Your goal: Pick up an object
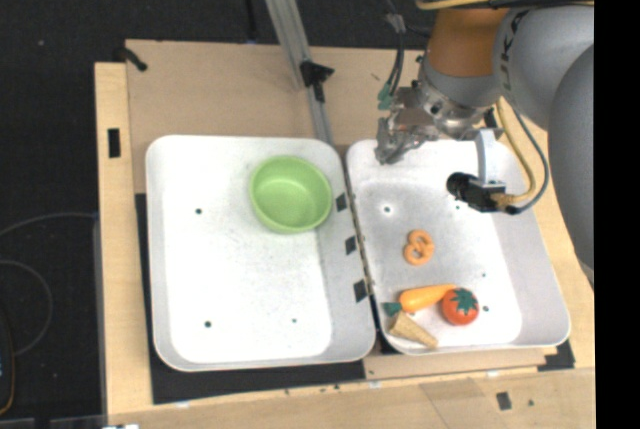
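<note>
My gripper (393,149) hangs over the far-left corner of the right bin (530,257); I cannot tell how it is set, and nothing shows in it. That shallow white bin, speckled and smooth, holds a small orange pretzel-shaped piece (419,247) near its middle. Along its near edge lie an orange carrot (424,297), a round red tomato (460,306) just beside it, and a tan wedge (414,330). The left bin (200,317) carries a round green bowl (290,194), upright. A grey metal pole (285,17) slants across the tan bench (200,87) behind.

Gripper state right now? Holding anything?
Gripper: cannot tell open or closed from this angle; nothing visible in it. It hangs over the right bin's far-left corner.
</note>
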You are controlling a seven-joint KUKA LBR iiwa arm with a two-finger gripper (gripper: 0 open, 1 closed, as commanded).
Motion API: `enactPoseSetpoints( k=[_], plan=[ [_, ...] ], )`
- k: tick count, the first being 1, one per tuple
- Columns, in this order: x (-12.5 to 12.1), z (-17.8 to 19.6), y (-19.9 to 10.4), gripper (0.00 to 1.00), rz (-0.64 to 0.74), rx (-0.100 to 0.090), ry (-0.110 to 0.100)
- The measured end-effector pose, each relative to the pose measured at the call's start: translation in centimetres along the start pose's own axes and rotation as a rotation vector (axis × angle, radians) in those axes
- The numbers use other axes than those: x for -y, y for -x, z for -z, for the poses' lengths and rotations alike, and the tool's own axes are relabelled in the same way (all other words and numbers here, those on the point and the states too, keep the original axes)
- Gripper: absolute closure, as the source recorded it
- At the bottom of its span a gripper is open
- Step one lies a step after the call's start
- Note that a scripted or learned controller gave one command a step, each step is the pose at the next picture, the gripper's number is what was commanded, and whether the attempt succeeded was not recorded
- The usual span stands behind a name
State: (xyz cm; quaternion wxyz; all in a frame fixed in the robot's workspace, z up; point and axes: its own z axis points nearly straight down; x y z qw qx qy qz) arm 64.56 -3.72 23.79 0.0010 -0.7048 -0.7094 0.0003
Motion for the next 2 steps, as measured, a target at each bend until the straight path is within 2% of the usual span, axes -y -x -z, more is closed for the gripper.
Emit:
enactPoseSetpoints(
  k=[1, 2],
  plan=[
    [-0.4, 1.1, -5.3, 1.0, 0.001, -0.001, 0.005],
    [-0.5, -0.1, -10.1, 1.0, 0.0, 0.0, 0.0]
  ],
)
